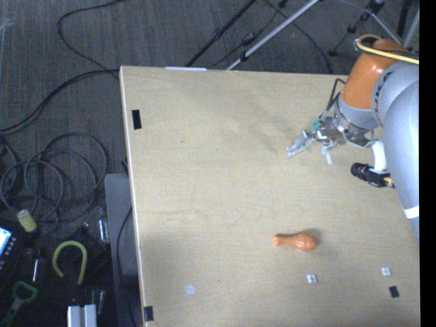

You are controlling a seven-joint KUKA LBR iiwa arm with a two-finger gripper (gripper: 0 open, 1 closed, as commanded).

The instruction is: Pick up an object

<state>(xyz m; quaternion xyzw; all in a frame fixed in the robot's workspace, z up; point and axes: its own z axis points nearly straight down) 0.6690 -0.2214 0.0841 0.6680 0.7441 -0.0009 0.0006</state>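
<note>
A camera looks down at a slant on a pale wooden bench top (225, 182) that fills the middle and right of the frame, with dark carpeted floor (61, 46) around it on the left and along the top. Nearest the viewer, low in the frame, a few small markers sit on the wood: a pale square tag (311, 278) right of centre, another (385, 272) further right with a small black patch (394, 291) just below it, and a black patch (148, 313) at the bench's lower left edge. A little above these, in the lower middle of the bench, lies the one loose object, an orange pear-shaped toy (297, 241), resting on its side with its narrow neck pointing left and its bulb to the right. It lies alone on the bare wood, well apart from the arm. Higher up, at the right of the frame, the grey robot arm (402, 135) enters with its orange band (364, 77) above the wrist. Its gripper (310, 145) points left and slightly down over the bench, its thin silvery fingers (297, 147) splayed apart with nothing between them. A black patch (136, 119) marks the bench's upper left. On the floor at lower left, black cables (54, 176) lie coiled beside a green hook-shaped tool (69, 257). At the top of the frame, metal stand legs (286, 19) cross the carpet.
</note>
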